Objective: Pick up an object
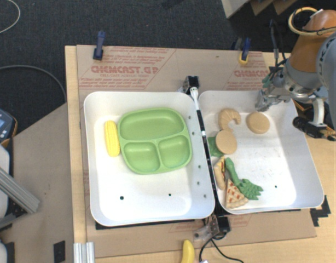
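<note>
I have two white bins side by side on the bench, and the arm [313, 48] reaches in from the right over the far corner of the right bin [291, 174]. Its gripper [265, 100] hangs low at that bin's far edge, pointing down and slightly left, just beside a round tan cookie [259, 123]. I cannot tell from this angle whether the gripper is spread or closed; nothing shows between its tips, so I don't count anything as held.

The candidate objects cluster in the right bin, mostly toward its left wall: a curled tan piece [229, 117] at the far side, a second round cookie [226, 142] on a green leaf shape, and nearer to me a pizza slice [234, 195] with a green dinosaur toy [245, 186] lying across it. That crowding probably makes the lone cookie by the gripper the easiest pick, since it sits apart from the rest with bare floor around it.

The left bin [102, 201] holds a green divided plate [155, 140] in its middle and a yellow corn cob [111, 137] just beside the plate's left edge, well away from the arm.

The wrist is bent steeply, orange band above, tool nearly vertical: I judge it a descent pose.
</note>
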You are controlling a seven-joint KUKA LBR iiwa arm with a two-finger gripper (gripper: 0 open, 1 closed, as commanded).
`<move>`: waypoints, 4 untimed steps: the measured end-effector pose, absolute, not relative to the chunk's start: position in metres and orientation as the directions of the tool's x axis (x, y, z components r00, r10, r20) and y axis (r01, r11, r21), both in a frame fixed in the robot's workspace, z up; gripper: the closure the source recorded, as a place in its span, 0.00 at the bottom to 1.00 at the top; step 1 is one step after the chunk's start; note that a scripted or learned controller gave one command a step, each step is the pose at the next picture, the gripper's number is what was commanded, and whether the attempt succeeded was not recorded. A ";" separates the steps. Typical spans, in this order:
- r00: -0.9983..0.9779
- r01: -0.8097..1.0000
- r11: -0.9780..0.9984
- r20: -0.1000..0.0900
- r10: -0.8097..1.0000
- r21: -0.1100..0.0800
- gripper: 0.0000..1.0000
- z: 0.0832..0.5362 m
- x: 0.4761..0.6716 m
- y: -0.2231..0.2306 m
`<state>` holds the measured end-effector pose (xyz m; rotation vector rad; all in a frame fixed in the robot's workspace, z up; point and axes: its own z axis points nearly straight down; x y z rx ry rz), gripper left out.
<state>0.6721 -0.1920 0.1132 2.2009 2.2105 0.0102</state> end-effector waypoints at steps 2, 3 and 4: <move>0.005 1.000 -0.005 -0.007 1.000 0.011 1.00 0.188 0.668 -0.207; -0.005 1.000 0.005 0.004 1.000 -0.007 1.00 0.102 0.665 -0.138; 0.002 1.000 -0.002 -0.001 1.000 0.011 1.00 0.089 0.669 -0.218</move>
